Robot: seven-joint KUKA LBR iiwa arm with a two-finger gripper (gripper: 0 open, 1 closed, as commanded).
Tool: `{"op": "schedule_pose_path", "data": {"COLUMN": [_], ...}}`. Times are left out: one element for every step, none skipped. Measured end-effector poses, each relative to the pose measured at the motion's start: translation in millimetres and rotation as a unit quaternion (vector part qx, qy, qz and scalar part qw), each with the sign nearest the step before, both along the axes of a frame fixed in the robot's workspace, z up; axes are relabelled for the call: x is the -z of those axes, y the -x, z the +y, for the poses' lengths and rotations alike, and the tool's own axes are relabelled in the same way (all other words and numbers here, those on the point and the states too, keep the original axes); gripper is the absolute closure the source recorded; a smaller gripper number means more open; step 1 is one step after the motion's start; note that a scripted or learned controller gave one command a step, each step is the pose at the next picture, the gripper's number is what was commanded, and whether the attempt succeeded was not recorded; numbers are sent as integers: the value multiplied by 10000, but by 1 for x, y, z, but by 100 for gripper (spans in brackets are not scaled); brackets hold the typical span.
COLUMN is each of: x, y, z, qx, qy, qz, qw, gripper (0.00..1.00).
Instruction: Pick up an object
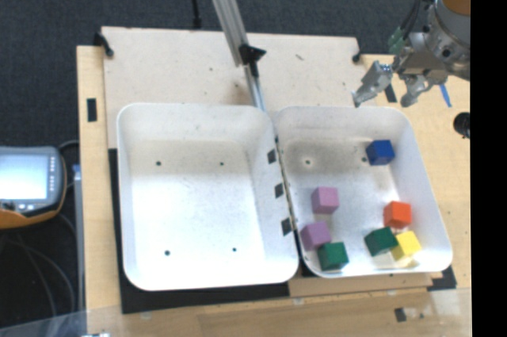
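- Seven small blocks lie in the right bin [424, 169], and any of them would serve as the object to pick up: a blue block [380, 151] near the back wall, a pink block [325, 199] toward the middle, a purple block [315, 234] and a green block [333, 254] by the divider side, and an orange block [398, 213], a dark green block [381, 241] and a yellow block [407, 243] bunched in the front right corner.
- The left bin [198, 193] sits just beside it on the surface [174, 66], rims touching.
- The corner trio touch one another and crowd the wall, so I judge them awkward for two fingers; the blue and pink blocks stand apart from their neighbours and look like the easier targets.
- The pincer [390, 89] hangs above the back right rim of the right bin, outside the cluster of blocks, well apart from all of them.
- Its fingers are spread wide, pointing down and toward the bin, with nothing between them.
- The arm [453, 2] comes in from the right, wrist tilted so the fingers slant leftward; the blue block is the nearest piece, so a short forward and downward move would likely reach it.
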State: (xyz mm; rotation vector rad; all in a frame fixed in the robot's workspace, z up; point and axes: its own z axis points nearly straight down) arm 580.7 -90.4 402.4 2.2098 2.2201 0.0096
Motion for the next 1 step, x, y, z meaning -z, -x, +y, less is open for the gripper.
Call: {"op": "schedule_pose_path", "data": {"x": [74], "y": [31], "z": [13], "qx": [31], "qy": [-7], "qz": [85], "qw": [10000], "gripper": [0]}}
